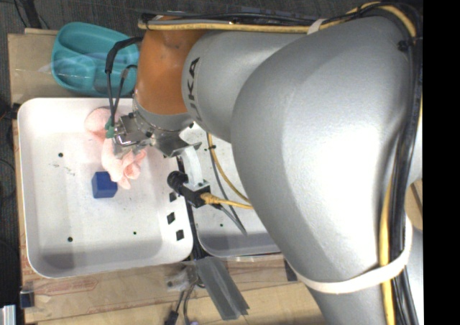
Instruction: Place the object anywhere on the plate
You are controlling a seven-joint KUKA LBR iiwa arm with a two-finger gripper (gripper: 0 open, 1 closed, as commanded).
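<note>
A small blue block lies on the floor of the left white bin. Just up and right of it is a pale pink shape. Its rounded upper part looks like a plate's edge, and a lobed lower part reaches toward the block. My gripper hangs over the middle of this pink shape and hides it there. The grey arm with its orange band comes in from the right. I cannot see anything held.
A teal plastic object rests outside the left bin, at its far edge. The arm covers most of the right bin. Cables and a black bracket hang over the wall between the bins.
</note>
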